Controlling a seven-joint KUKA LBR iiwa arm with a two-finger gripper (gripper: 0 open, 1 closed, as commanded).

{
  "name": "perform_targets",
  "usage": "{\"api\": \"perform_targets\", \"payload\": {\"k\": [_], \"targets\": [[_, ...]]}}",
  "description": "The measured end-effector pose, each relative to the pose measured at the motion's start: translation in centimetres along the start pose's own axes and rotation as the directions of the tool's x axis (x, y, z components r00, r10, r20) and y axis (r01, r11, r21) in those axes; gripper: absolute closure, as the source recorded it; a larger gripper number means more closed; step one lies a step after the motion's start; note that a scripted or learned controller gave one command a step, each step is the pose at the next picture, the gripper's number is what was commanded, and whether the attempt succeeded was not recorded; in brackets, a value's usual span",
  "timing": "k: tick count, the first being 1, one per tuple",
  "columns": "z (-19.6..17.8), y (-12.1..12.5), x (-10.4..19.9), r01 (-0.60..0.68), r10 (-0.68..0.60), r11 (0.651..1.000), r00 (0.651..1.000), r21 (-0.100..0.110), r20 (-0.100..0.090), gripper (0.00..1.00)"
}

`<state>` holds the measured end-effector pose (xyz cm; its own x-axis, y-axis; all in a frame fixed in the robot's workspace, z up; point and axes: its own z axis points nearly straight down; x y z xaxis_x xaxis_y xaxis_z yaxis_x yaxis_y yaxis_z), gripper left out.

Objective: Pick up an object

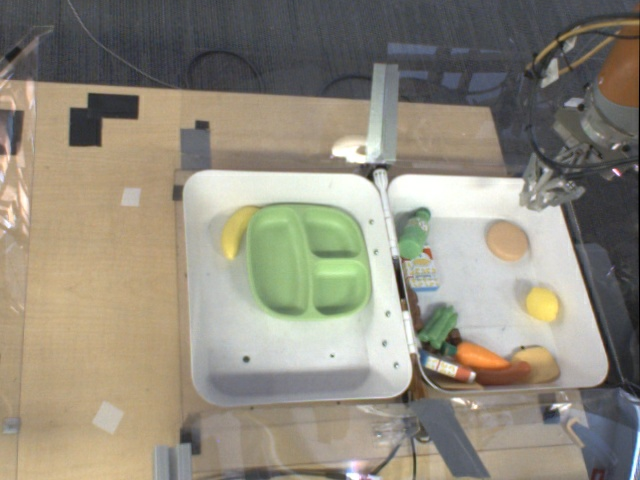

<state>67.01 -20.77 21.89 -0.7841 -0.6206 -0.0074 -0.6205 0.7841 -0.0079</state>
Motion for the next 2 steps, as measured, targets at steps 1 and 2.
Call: {"api": "perform_targets", "payload": {"k": [1,2], "targets": [[8.9,5.9,7.0,0.29,-0.29,0.957,0.957,-0.006,-0.001,1.0],[-0.7,5.2,-0.6,0.35,-0.35,0.937,0.937,0.007,0.006,1.0]]}}
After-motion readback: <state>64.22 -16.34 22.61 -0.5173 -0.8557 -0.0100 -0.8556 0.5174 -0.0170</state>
